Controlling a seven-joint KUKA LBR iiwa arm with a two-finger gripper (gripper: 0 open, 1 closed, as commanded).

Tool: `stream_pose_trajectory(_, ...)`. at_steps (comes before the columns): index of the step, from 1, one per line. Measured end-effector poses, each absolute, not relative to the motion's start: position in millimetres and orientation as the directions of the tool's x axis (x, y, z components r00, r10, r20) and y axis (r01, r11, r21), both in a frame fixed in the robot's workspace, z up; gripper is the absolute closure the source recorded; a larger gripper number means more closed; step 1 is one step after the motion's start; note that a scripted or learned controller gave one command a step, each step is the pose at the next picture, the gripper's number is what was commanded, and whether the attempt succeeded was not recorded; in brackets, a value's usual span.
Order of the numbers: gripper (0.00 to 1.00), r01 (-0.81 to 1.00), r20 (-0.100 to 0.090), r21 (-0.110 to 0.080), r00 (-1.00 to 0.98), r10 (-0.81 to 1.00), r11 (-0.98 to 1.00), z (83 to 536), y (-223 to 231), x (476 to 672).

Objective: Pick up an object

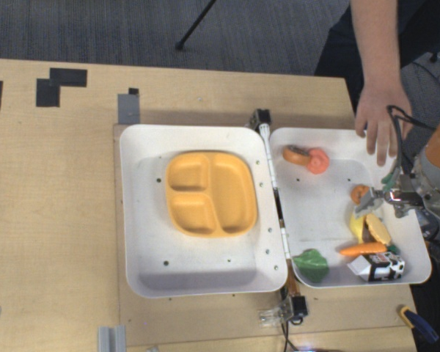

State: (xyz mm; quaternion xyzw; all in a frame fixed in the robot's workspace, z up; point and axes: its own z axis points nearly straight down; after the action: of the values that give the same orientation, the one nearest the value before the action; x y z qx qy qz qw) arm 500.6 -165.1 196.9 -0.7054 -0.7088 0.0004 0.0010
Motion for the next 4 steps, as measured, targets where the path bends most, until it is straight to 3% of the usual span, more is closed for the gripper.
stream_pose_trajectory(1, 0.00, 0.964, -0.002, 0.007, -0.266, 0.964, 0.266, 90.2, -160.6, 499.9)
stream_pose_trajectory(2, 0.00, 0.995, -0.001, 0.003, -0.101, 0.995, 0.101, 102.7, -152.5, 551.8)
stream_pose_trajectory(3, 0.00, 0.968, -0.011, 0.024, -0.248, 0.969, 0.249, 91.6, -154.4, 527.1)
stream_pose_trajectory(4, 0.00, 0.862, -0.022, 0.016, -0.507, 0.862, 0.507, 92.3, -135.8, 536.1)
